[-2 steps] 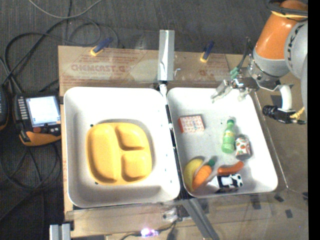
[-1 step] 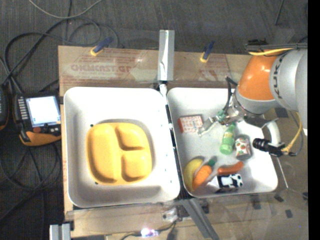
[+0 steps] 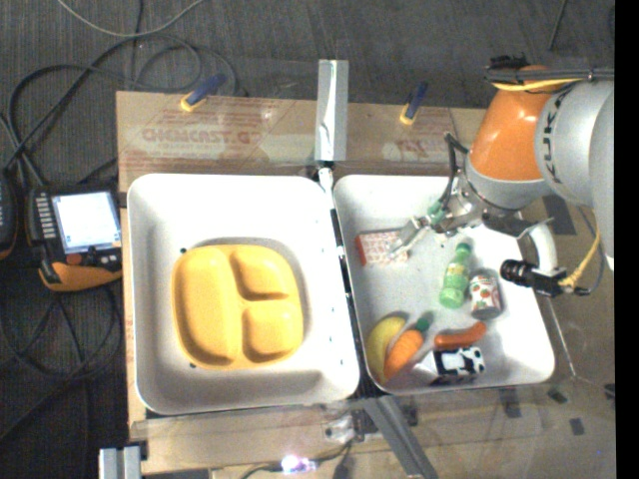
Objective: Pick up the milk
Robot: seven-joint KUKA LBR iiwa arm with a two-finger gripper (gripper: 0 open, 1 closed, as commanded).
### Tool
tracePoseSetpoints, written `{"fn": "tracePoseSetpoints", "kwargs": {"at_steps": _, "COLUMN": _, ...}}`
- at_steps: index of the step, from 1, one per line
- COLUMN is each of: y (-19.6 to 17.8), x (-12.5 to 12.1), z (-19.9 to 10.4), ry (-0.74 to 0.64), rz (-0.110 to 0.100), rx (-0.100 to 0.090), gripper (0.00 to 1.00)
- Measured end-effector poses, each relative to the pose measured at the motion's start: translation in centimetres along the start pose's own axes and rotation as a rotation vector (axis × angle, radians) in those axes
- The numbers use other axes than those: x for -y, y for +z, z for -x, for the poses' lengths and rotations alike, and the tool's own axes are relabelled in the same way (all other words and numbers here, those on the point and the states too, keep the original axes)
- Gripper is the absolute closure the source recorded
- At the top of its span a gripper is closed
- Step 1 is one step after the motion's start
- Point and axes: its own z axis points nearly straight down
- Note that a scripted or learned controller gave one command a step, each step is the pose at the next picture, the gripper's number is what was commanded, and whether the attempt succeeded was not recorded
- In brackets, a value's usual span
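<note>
The milk [image 3: 457, 365] is a small carton with black and white cow patches, lying at the front of the right bin [image 3: 519, 367], just in front of a red sausage [image 3: 460, 336]. My gripper [image 3: 405, 242] hangs over the back left part of that bin, well away from the milk. It points left, with its tips at the right edge of a red and white box [image 3: 372, 247]. It is open with nothing between its fingers.
A green bottle [image 3: 456, 274] and a small red carton [image 3: 484, 292] lie mid-bin between the gripper and the milk. A yellow fruit [image 3: 382, 333] and a carrot [image 3: 404, 350] sit left of the milk. The left bin [image 3: 150, 228] holds a yellow divided tray [image 3: 240, 302].
</note>
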Motion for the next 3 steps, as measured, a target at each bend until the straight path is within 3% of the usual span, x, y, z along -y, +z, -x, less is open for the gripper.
{"fn": "tracePoseSetpoints", "kwargs": {"at_steps": 1, "y": -5.9, "x": 3.6, "z": 2.1, "ry": -0.106, "rz": -0.001, "rx": 0.003, "gripper": 0.0}}
{"fn": "tracePoseSetpoints", "kwargs": {"at_steps": 2, "y": 5.0, "x": 4.0, "z": 0.9, "ry": -0.644, "rz": 0.007, "rx": 0.009, "gripper": 0.0}}
{"fn": "tracePoseSetpoints", "kwargs": {"at_steps": 3, "y": -10.8, "x": -2.1, "z": 5.7, "ry": -0.537, "rz": 0.003, "rx": 0.003, "gripper": 0.0}}
